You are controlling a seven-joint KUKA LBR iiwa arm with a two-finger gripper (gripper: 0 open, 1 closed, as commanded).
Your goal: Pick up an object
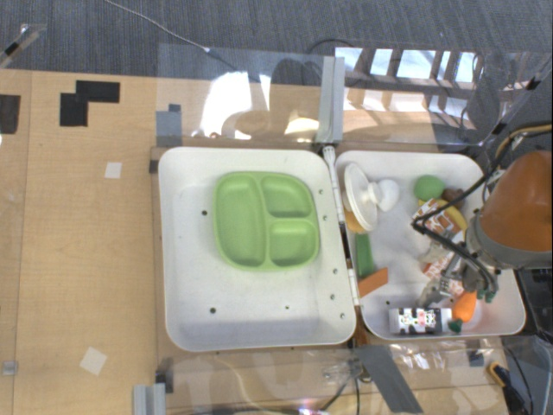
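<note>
Near edge: a small dark box [419, 320] lay flat in the right bin [380, 322], beside an orange piece [465, 308].
Hand [451, 284]: low over that corner, seemingly to grab there; open or closed, I couldn't tell.
Middle: a green plate [264, 220] sat in the left bin [186, 318].
Far: a green ball [429, 187] rested by the back wall.

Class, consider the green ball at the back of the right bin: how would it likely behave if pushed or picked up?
The green ball looks round, so it would probably roll when nudged. It seems smooth, so it may slip from a pinch. It lies close to neighbouring items, which might stop it.
</note>
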